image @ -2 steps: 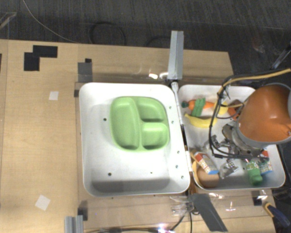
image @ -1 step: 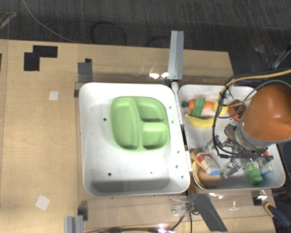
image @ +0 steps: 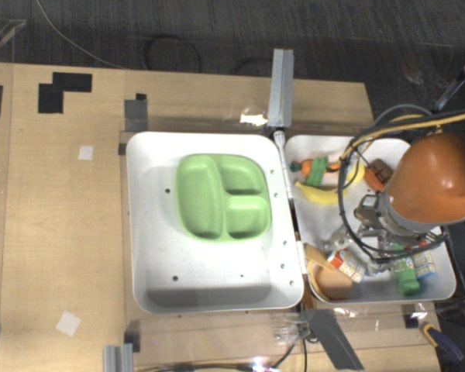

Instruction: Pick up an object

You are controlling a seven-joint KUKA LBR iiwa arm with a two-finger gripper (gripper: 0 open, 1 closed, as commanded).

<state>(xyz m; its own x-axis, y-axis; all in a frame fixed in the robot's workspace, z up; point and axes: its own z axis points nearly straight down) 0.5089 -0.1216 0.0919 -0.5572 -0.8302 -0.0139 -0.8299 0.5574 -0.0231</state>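
While arm [image: 434, 180] hangs over right bin [image: 449, 281] | grip state: cannot tell

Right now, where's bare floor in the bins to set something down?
Left white bin: bare floor on all sides of the green three-compartment plastic tray, widest along the near wall and the left side. Right white bin: crowded, with a yellow banana, other small items and the grey arm with its orange band overhead.

Green tray [image: 221, 196] in left bin [image: 151, 285]; arm [image: 434, 180] over cluttered right bin [image: 446, 285]
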